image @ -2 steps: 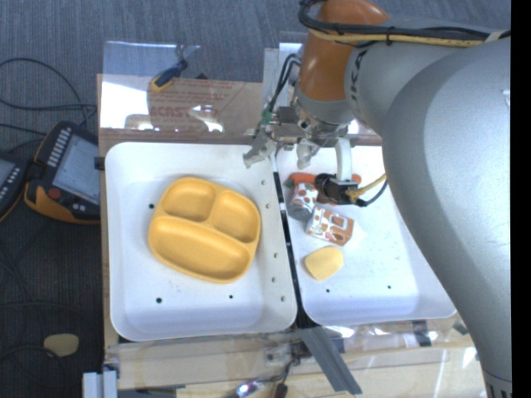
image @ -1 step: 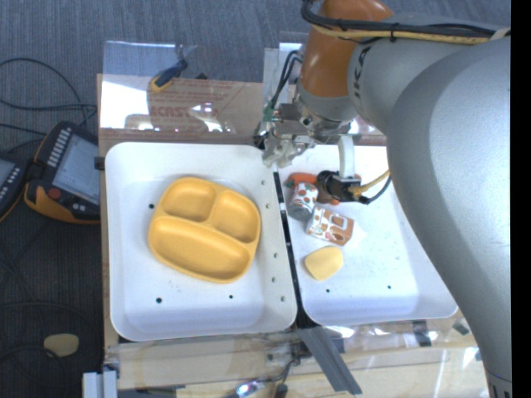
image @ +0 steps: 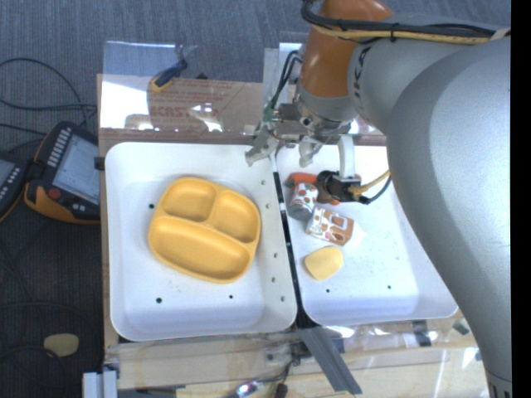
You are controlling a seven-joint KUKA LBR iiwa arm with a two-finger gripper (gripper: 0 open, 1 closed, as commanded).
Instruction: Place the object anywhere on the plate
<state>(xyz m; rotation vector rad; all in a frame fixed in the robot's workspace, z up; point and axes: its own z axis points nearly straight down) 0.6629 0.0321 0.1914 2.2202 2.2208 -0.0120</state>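
Jaws sit over the back end of the divider between the two bins, fingers spread apart, nothing between them. One fingertip points out over the left bin's rear corner; the others hang just above the right bin's rear edge. Wrist metalwork and dark cabling directly above, then the orange band, then the big grey arm covering the right side of the view.

Right bin: three objects near its left wall. Closest to the jaws, a small red-and-white can-like item, lying tilted, just below the fingertips and not touching them. Next to it, touching or nearly so, a white packet with brown print. Nearer the front, a pale yellow wedge-like object, apart from the packet. All three are in the right bin, none on the plate.

Left bin: yellow divided plate, three compartments, sitting roughly centre, rotated a little. Well apart from the jaws.

Behind the bins: brown cardboard and clear plastic sheeting. Left of the bench: a teach pendant with dark cables on grey carpet.
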